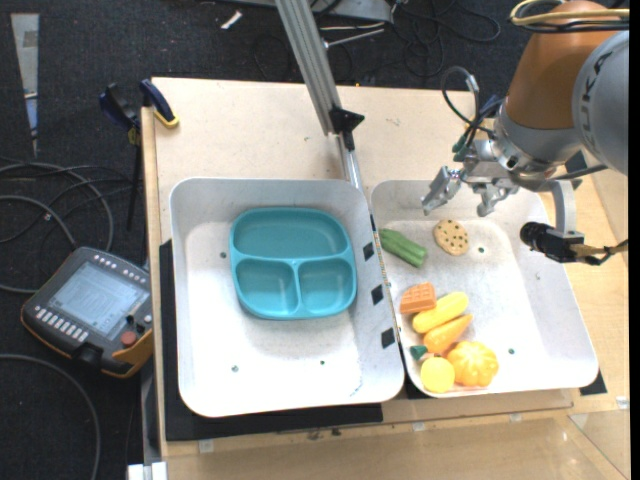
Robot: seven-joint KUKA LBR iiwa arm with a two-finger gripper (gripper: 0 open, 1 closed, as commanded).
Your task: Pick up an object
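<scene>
The gripper [463,194] hangs over the far end of the right bin [540,298] with its two fingers spread apart and nothing between them, a pose I read as lining up for a descent onto the cookie [452,236] lying just beside it at about 6 o'clock. That cookie, the likeliest pick, is a small round tan disc with dark chips, lying flat and apart from the green pepper [403,247] at its 9 o'clock. The waffle [418,298], banana [441,313], carrot [447,332], lemon [437,373] and orange [474,363] crowd together at 6 o'clock, harder to single out, while the teal divided plate [293,263] sits in the left bin [200,298].
</scene>
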